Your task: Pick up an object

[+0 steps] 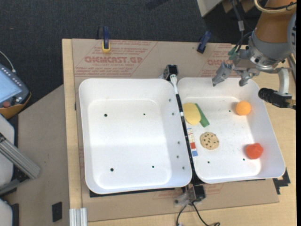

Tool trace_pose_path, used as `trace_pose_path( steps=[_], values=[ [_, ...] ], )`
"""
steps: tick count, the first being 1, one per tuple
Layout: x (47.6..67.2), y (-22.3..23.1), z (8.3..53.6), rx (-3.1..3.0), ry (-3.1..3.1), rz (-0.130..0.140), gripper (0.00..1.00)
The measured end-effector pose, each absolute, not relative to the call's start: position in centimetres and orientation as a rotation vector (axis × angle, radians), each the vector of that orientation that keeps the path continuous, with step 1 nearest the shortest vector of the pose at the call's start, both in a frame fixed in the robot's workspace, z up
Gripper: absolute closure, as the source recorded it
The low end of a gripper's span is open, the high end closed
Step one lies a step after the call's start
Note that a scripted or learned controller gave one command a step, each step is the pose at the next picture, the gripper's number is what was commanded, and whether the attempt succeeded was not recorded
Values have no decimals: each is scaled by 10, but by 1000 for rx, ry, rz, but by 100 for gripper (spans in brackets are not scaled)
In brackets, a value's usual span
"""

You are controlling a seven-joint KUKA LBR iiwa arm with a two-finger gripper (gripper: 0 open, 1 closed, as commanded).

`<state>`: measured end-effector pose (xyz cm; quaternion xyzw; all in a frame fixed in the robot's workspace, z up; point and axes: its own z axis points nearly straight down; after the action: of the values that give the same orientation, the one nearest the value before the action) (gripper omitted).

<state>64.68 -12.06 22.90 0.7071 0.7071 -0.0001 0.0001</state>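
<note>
We've got the gripper [232, 76] spread open, empty; orange ball [243, 108] will probably roll off when nudged.

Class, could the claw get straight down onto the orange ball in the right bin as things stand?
Probably yes. The claw hangs open above the bin's far rim, and the orange ball lies alone just below it, apart from the red ball and cookie.

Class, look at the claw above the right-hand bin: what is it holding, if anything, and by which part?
Nothing. The claw hangs open above the right bin's far edge, with no object between its fingers.
</note>
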Motion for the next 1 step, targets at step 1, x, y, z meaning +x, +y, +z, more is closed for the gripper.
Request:
trace_pose_path(
  steps=[1],
  values=[
    [669, -107, 372, 2205, 2214, 18, 0]
  ],
)
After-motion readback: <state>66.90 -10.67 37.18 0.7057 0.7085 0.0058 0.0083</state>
